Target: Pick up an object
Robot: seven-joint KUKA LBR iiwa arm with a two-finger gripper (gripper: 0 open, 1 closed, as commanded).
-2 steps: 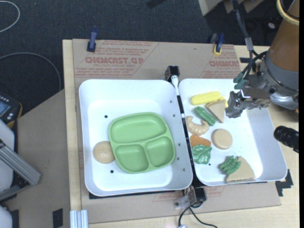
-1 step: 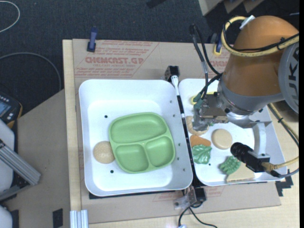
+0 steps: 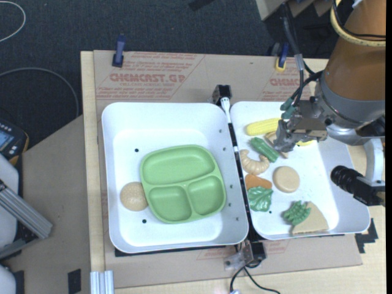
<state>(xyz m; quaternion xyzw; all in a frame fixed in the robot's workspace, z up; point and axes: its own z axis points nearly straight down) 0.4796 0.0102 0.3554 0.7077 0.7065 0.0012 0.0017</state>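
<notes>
Sitting w/ two white bins (image 3: 116, 182) on bench (image 3: 92, 164), dark carpet (image 3: 55, 17) around.

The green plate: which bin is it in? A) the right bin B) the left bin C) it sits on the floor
B: the green plate lies in the left bin, beside a round tan cookie.

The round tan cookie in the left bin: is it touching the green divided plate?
Touching. The camera view shows the cookie pressed against the green plate's lower-left rim, with no white bin floor visible between them.
</notes>
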